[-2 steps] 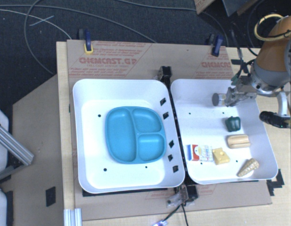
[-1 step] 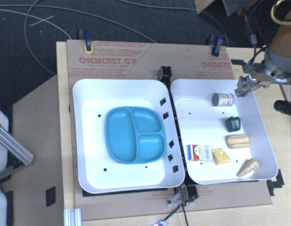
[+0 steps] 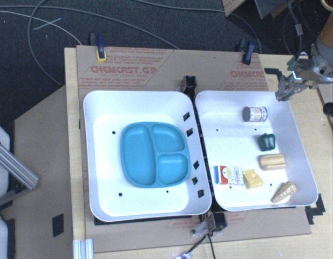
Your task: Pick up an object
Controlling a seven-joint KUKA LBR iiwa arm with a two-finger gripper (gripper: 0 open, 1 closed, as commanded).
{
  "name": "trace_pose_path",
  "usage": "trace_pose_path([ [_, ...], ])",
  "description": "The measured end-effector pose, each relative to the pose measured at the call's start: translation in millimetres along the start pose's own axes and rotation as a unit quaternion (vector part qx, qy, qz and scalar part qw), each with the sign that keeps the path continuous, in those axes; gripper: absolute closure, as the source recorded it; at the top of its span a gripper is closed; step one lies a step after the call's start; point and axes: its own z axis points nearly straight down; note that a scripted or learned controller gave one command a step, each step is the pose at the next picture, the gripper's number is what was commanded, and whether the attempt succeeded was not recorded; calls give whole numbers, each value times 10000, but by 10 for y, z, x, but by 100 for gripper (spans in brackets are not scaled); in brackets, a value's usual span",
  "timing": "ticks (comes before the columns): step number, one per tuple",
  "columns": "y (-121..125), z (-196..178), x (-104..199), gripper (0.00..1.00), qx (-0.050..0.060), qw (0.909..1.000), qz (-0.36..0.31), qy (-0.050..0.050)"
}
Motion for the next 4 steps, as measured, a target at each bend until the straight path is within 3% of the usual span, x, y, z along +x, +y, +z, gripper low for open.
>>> trace_pose_path([
  [1, 72, -52, 522, 100, 22, 10000, -20, 14],
  [2, 40, 13, 1164, 100, 49, 10000, -22, 24],
  [4, -72, 185, 2143, 100, 57, 10000, -15, 19],
])
